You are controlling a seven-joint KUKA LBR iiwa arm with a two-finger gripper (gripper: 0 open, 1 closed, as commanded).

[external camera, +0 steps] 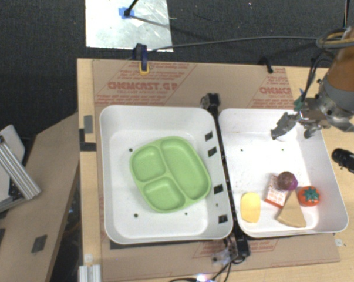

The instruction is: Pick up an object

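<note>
While I watch from the overhead camera, this is how the bench reads to me:

Arm: I see it reaching in from the right, its orange band above the wrist at the frame's upper right.
Gripper: the gripper [295, 127] hangs over the far part of the right bin [247, 128], well apart from the objects; its two fingers stand apart with nothing between them.
Objects to pick: all sit clustered in the near right corner of the right bin.
Yellow piece: the yellow piece [250, 207] lies nearest the divider.
Red-and-white box: the small box [275, 195] sits beside a dark purple ball [287, 181], touching it.
Tan wedge: the tan wedge [292, 215] lies at the near rim.
Tomato: a red tomato [309, 195] rests just right of the wedge.
Left bin: the left bin [118, 134] holds a green divided plate [169, 173], lying flat.
</note>
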